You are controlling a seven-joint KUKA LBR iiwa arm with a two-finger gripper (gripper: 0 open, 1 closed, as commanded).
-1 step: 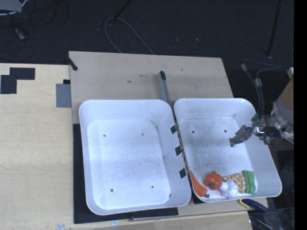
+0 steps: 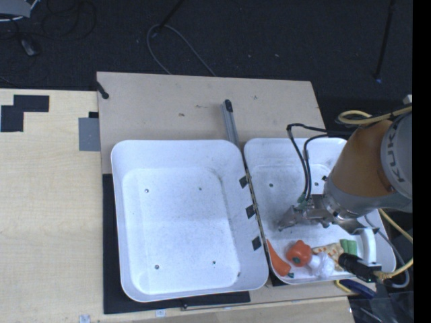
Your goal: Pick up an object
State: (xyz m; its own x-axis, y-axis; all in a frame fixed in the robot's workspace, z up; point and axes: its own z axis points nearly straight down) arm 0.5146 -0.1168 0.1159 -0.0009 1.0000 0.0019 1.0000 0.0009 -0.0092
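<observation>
Orange rounded plastic object (image 2: 300, 252) lies at the near end of the right shallow white bin (image 2: 276, 167), beside an orange strip (image 2: 278, 260), a white lump (image 2: 322, 266) and a green piece (image 2: 349, 246). My jaws (image 2: 296, 219) hang just above that cluster, holding nothing I can see; spread not discernible. Left shallow white bin (image 2: 135, 160) lies alongside on the surface (image 2: 168, 106).

Single fixed cam, mounted above the desk (image 2: 202, 106), looking down at a slant. Mid-range framing: both white bins fit, left bin (image 2: 135, 180) central, right bin (image 2: 269, 160) toward the right. Arm (image 2: 367, 170) enters from frame right. Dark floor with cables along top.
</observation>
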